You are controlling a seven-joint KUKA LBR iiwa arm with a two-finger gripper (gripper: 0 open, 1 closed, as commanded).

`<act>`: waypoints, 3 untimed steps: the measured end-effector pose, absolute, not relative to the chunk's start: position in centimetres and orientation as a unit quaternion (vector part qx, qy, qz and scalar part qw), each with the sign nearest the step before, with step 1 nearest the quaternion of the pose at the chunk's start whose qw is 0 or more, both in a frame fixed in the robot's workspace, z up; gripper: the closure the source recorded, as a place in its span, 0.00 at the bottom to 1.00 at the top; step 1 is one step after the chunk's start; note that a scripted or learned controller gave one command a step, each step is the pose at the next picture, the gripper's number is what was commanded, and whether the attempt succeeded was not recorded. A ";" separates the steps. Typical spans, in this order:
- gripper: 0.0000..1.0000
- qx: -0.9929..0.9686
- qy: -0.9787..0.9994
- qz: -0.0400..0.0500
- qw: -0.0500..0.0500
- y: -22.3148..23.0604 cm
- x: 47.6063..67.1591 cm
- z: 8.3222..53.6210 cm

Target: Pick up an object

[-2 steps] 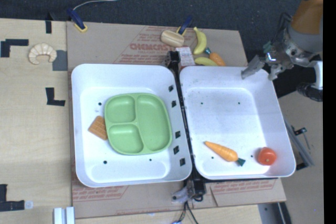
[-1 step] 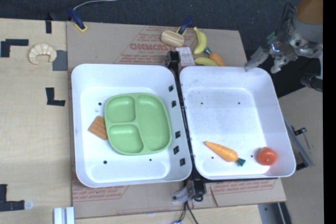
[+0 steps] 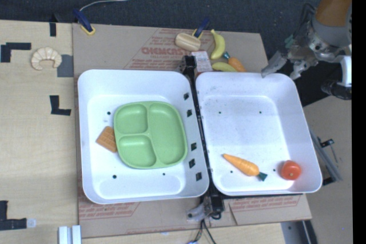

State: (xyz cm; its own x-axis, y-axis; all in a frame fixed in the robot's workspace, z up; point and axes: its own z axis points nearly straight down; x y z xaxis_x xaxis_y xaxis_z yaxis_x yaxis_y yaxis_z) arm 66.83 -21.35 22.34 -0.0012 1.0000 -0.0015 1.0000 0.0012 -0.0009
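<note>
Carrot (image 3: 241,165) and tomato (image 3: 291,170) low in right bin (image 3: 251,117), green tray (image 3: 151,134) over an orange wedge (image 3: 107,139) in left bin (image 3: 94,123), with gripper (image 3: 281,67) spread open, holding nothing, above right bin's far corner, arm (image 3: 331,14) cut off at frame edge.

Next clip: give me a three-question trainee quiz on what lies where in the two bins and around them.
1. True or false: the carrot lies in the same bin as the green plate.
2. What sits nearest the tomato? A) croissant B) carrot C) banana
3. Fill in: the gripper hovers at the far right corner of the ___ bin.

Key: 1 false, since the carrot is in the right bin and the plate in the left bin. 2 B. 3 right.
</note>
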 end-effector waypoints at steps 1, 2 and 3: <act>0.00 0.707 0.707 -0.001 0.000 -20.3 66.8 21.9; 0.00 0.707 0.708 0.000 0.001 -21.5 65.0 28.0; 0.00 0.707 0.708 -0.001 -0.001 -18.7 66.8 19.4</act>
